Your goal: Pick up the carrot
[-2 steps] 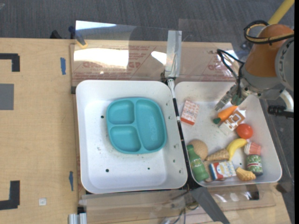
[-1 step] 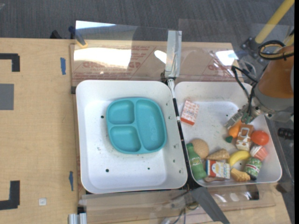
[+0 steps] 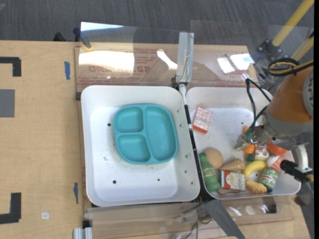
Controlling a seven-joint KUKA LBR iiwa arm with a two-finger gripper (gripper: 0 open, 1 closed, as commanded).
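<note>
Flanking grey carpet, the wooden bench carries bins; end effector state unclear.

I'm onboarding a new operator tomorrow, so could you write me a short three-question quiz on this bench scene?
1. True or false: the teal divided plate lies in the left bin.
2. Multiple choice: where is the tool?
A. above the teal divided plate
B. over the right bin, at the cluster of toy food
C. beyond both bins, over the cardboard
3. Fill in: the small red and white box lies in the ____ bin, apart from the toy food near the front edge.

Key: 1 true; 2 B; 3 right.
</note>
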